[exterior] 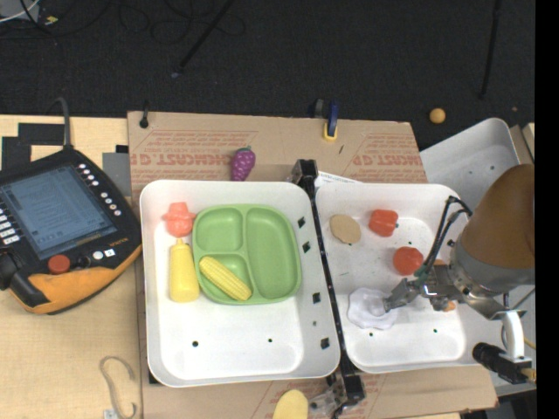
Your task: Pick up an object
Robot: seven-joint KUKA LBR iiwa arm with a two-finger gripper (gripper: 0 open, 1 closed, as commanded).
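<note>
White and crumpled, the soft cloth-like lump (371,309) lies in the right bin (445,349), just left of the gripper (400,296) and touching or nearly touching its tip; it is the thing nearest the tool, so I judge it the likely target. Whether the tool is parted or closed I cannot tell, since its tip is small and dark against the lump. Nothing shows plainly clamped in it. Such a lump should be light, limp and forgiving: it will fold rather than resist, so a pinch on a raised ridge near its middle ought to hold better than a nip at a thin edge, which could slip free. Above and left of the tool rests a tan oval piece (345,229); up and slightly left sits a red toy pepper (383,223), and close above the tool a red round toy (407,259). These 3 look hard, smooth and rounded, likelier to squirt out of a grip.
</note>
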